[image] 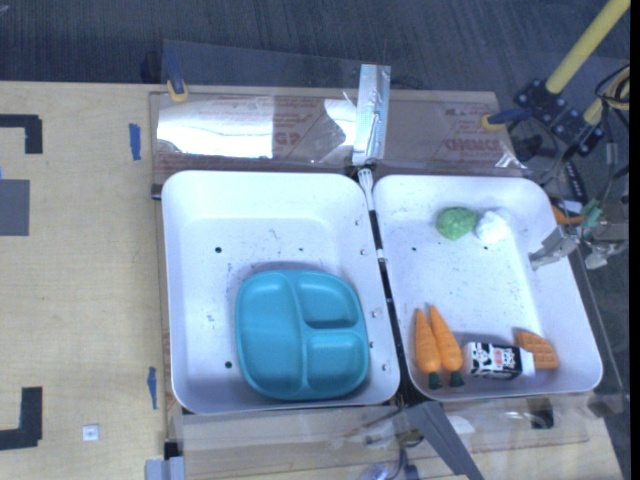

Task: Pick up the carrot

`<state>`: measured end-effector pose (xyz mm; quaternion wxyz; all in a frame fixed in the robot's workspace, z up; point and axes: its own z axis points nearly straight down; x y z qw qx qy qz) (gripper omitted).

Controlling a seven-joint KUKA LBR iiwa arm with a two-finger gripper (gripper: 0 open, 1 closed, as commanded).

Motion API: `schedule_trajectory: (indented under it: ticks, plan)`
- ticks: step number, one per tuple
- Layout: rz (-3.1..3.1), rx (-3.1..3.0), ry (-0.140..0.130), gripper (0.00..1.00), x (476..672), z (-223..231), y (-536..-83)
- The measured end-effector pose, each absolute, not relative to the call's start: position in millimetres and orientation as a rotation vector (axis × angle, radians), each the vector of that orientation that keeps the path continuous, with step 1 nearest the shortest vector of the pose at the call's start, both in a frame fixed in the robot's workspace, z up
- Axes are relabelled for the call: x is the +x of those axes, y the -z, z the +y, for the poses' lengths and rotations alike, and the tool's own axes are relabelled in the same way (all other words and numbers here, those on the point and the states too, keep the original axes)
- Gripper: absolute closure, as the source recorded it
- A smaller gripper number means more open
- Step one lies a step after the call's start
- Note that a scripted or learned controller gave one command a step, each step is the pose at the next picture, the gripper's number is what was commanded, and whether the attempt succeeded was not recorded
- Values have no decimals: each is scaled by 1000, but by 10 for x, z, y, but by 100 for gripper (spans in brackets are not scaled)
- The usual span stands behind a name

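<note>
The carrot (437,340) lies at the right bin's (520,278) near-left corner, long axis running near-to-far, well left of the hand (562,246) at the right wall.

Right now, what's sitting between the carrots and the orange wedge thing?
In the camera view, a small black-and-white toy lies between the carrots and the orange wedge.

text: none legible | cardboard sheet (455,128): faint red print, too blurred to read
</note>
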<state>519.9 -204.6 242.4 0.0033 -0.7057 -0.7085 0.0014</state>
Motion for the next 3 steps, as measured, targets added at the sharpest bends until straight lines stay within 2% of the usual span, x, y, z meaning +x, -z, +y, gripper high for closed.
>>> schedule_trajectory:
  ticks: [1, 2, 3]
  plan:
    - [-2495, -1895, -4, 0, 4928, -944, -1927]
    - [-2515, -1870, -4, 0, 4807, -405, -1809]
    - [-2551, -1821, -6, 0, 4922, -1012, -1027]
